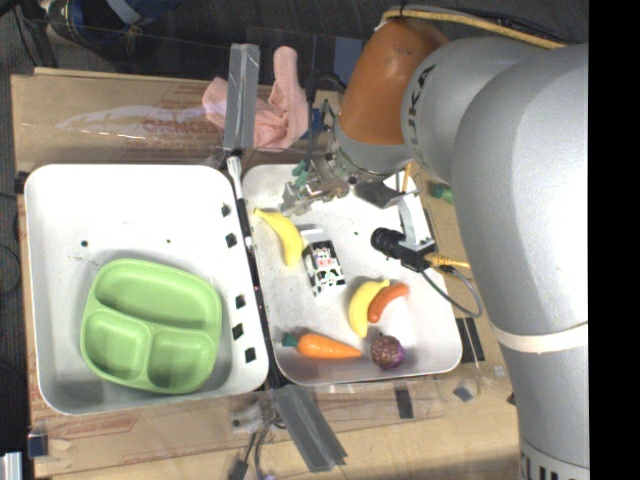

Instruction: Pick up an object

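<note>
Yellow banana (pixel 281 234) lies just below-left of the pincer (pixel 305 190) — long axis slanting away; pincer's opening — cannot tell.

Right bin (pixel 440 353) crowded with objects; green tray (pixel 150 326) fills left bin's (pixel 60 198) front.

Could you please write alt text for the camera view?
The grey arm's hand hangs over the right bin, near a banana; a carrot and other toy food lie there. The left bin holds a green tray.

"KUKA" lettering on arm (pixel 470 118)
</note>
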